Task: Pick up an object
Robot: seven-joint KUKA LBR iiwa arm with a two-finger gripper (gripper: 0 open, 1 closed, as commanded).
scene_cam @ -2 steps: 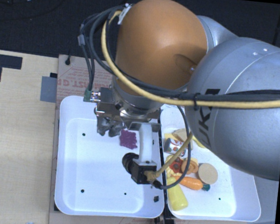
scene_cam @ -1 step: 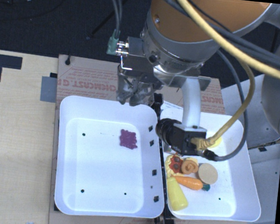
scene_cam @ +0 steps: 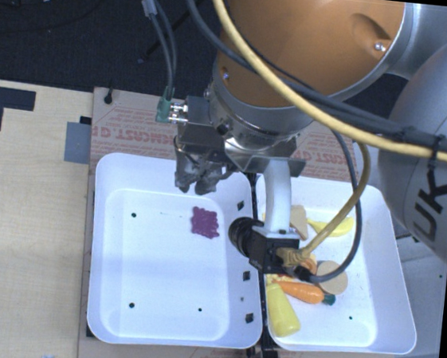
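Note:
A small purple cluster, like a bunch of grapes (scene_cam: 205, 222), lies on the floor of the left bin (scene_cam: 114, 298), near its back right corner. My gripper (scene_cam: 197, 181) hangs over the back rim of that bin, just up and to the left of the purple cluster and apart from it. I see nothing held under the gripper. The grey and orange arm covers the top of the view and hides part of the right bin's back.
The right bin (scene_cam: 385, 313) holds a yellow bottle (scene_cam: 282, 309), an orange carrot (scene_cam: 303, 291), a yellow banana-like piece (scene_cam: 337, 226) and pale round pieces (scene_cam: 331, 276). A black camera-like unit (scene_cam: 250, 240) with cables sits over the divide between the bins.

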